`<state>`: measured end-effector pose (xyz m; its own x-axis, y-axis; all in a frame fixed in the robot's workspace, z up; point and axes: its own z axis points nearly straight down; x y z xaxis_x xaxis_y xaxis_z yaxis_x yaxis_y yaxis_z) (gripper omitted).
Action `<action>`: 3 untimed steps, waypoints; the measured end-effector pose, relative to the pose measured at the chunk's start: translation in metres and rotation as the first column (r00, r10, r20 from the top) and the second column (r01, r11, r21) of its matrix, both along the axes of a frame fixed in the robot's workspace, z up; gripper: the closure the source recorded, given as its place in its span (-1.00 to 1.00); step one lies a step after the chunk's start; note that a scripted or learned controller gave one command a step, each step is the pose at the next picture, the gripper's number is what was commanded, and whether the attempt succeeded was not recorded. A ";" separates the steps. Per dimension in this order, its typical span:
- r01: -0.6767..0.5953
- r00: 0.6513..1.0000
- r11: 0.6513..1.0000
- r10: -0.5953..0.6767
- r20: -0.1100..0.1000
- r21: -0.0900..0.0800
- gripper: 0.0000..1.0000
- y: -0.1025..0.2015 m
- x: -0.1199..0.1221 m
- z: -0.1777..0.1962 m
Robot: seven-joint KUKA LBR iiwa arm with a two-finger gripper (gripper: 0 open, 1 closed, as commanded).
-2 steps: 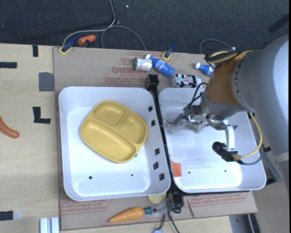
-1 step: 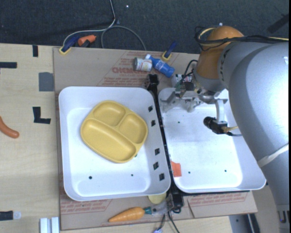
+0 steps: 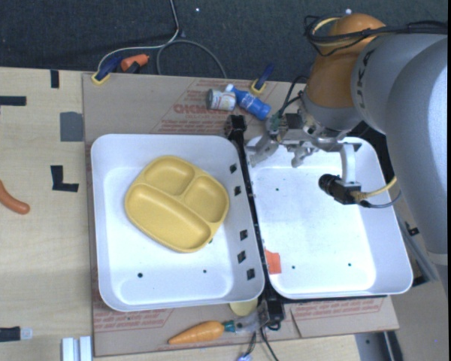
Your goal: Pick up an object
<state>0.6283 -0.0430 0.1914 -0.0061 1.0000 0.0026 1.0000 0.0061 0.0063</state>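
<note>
Bench surface: pale wood at left with black tape marks, a brown cardboard sheet (image 3: 158, 104) under two shallow white bins, dark carpet-like ground beyond the far edge.

Left bin (image 3: 105, 201): one yellow divided plate (image 3: 177, 201) (three compartments), lying flat near the middle, tilted to the bin's sides.

Right bin (image 3: 376, 269): a small orange scrap (image 3: 272, 262) against the near left wall; otherwise bare floor with a few dark dots.

Arm: grey body cut off by the right edge, orange band (image 3: 334, 66) above the wrist. Gripper (image 3: 286, 147) sits at the far left corner of the right bin, seen from above among cables and brackets; fingers hard to separate from the metalwork, so whether spread or pressed together cannot be told, and nothing is visible between them.

Outside the bins: sausage-shaped toy (image 3: 9, 196) on the wood at left; toy carrot (image 3: 198, 332) at the near edge; a blue and white bottle-like item (image 3: 240, 100) behind the bins (label unreadable); clamps (image 3: 120, 65) at the far cardboard edge.
</note>
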 end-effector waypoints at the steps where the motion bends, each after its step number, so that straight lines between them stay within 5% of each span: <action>1: 0.010 1.000 1.000 -0.010 -0.007 -0.005 -1.00 -0.054 -0.023 -0.110; 2: 0.004 1.000 1.000 -0.004 -0.004 -0.003 -1.00 -0.055 0.026 -0.106; 3: 0.004 1.000 1.000 -0.004 -0.005 -0.003 -1.00 -0.053 0.041 -0.106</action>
